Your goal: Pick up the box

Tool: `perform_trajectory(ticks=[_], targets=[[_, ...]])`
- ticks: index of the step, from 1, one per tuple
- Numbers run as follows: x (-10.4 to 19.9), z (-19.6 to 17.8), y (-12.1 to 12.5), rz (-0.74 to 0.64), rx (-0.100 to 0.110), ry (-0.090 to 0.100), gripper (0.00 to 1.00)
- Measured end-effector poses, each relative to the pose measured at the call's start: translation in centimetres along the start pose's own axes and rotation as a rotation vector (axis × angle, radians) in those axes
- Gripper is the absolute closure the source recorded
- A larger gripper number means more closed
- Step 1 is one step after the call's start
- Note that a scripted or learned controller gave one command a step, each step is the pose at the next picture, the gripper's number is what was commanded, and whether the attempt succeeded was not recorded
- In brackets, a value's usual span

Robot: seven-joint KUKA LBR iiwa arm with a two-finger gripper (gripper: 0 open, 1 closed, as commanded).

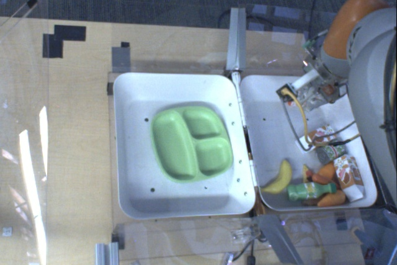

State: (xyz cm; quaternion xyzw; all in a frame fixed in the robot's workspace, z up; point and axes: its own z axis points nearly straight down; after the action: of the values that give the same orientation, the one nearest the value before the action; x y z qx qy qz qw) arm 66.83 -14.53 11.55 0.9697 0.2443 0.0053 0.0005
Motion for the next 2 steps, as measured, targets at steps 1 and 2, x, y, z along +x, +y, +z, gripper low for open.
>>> perform_trajectory(ticks=[1, 2], targets=[[0.26, -1.25, -0.03, -0.007, -0.003, 0.004, 1.00], [-0.43, -1.16, 0.12, -0.001, 0.009, -0.015, 0.00]])
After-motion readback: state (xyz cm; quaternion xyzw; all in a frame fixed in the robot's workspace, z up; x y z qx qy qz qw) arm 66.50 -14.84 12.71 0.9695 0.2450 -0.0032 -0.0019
